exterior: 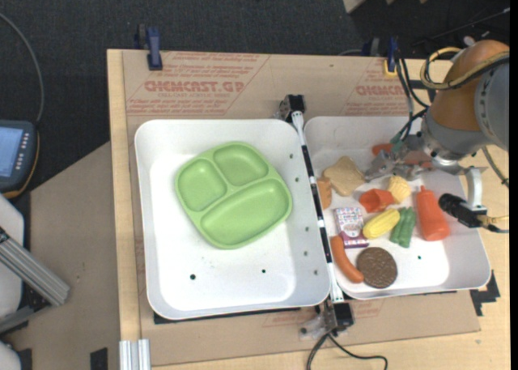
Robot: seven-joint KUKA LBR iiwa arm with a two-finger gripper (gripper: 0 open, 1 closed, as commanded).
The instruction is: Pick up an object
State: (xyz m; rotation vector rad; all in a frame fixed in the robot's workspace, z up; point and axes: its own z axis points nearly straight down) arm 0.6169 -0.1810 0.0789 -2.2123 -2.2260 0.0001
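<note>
The right white bin holds several toy foods. Among them are a tan bread slice, a yellow corn cob, a green vegetable, a red bottle, a brown round patty, a sausage and a white-and-pink packet. My gripper reaches in from the right and hangs low over the bin's far middle. It is just right of the bread and above an orange-red piece and a yellow piece. I see nothing clearly held in it.
The left white bin holds a green divided plate. A small red piece lies near the right bin's far wall. The arm's grey and orange wrist hangs over the right bin's far right corner. Blue clamps stand at the bench's back edge.
</note>
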